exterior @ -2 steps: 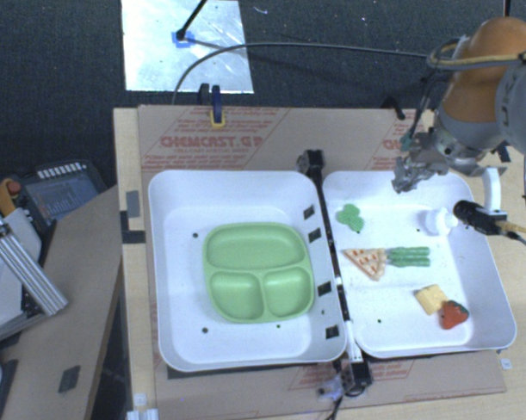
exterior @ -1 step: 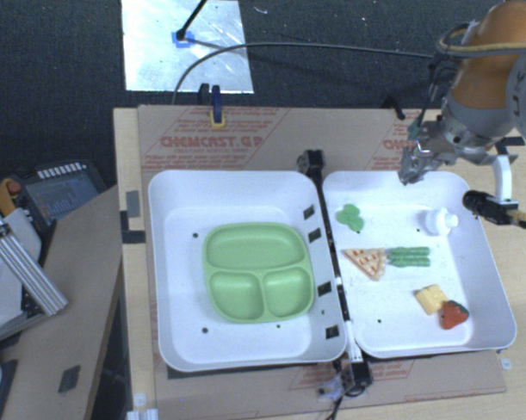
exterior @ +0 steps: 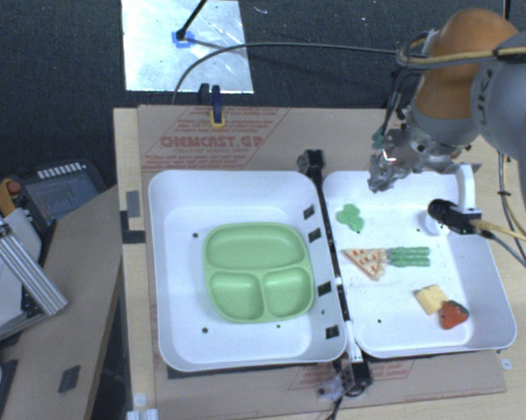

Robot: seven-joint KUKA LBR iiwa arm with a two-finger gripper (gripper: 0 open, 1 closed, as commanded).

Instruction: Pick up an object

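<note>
nothing's been picked up yet, going by the picture. the gripper (exterior: 384, 176) is hung over the back edge of the right bin (exterior: 485, 275); whether it's open or closed can't be told. the toy food is all left lying in that bin: green piece (exterior: 349, 216), waffle slice (exterior: 366, 261), green beans (exterior: 408, 257), cheese (exterior: 430, 298), strawberry (exterior: 454, 314). the whole grab looks still to be done.
</note>
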